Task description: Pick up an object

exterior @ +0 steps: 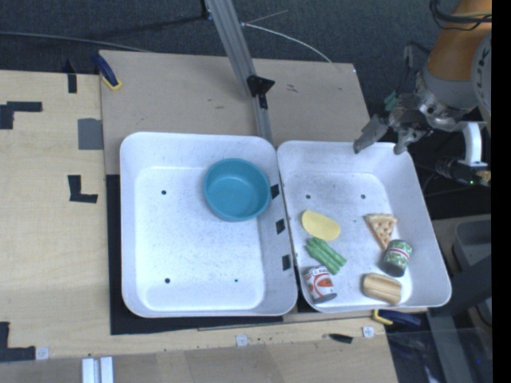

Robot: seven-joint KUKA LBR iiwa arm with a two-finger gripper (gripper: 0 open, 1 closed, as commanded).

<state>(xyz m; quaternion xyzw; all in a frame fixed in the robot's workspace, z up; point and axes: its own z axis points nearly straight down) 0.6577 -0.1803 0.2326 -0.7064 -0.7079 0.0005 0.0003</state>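
Note:
My gripper (380, 140) hangs over the far right corner of the right bin (351, 166), open, with nothing between its two fingers. Further forward in that bin lie a yellow oval piece (320, 225), a green bean pod (326, 254), a pizza slice (382, 230), a small green can (396, 257), a red and white can (319, 284) and a bread roll (381, 288). A blue bowl (236, 189) sits upright in the left bin (160, 238), toward its far right.
A slanted metal post (238, 50) rises behind the two bins, close to the seam between them. Yellow-blue clamps (107, 72) sit at the board's far left corner and at the front right edge (397, 318).

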